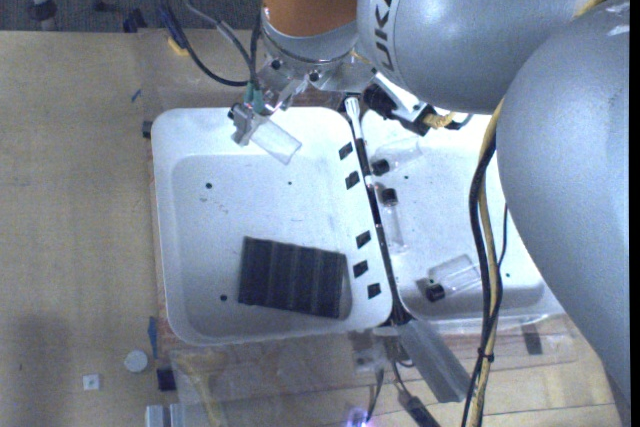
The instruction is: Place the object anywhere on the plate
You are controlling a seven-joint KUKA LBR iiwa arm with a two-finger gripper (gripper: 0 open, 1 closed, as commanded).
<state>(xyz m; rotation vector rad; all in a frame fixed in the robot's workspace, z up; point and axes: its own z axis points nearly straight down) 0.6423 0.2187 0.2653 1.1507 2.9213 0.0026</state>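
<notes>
The plate (pixel 292 277) is a dark ribbed rectangle lying flat in the front half of the left bin (pixel 180 215). My gripper (pixel 250 122) hangs over the back edge of that bin, well behind the plate. It is shut on a clear plastic object (pixel 279 143), which juts out from between the fingers toward the lower right, tilted, above the bin floor. The wrist with its orange band rises behind the gripper and hides its upper part.
The right bin (pixel 520 290) holds clear plastic pieces with black ends, one near the divider (pixel 386 196) and one at the front (pixel 447 277). A row of black tabs (pixel 360 240) runs along the divider between the bins. The arm's grey body covers the right side.
</notes>
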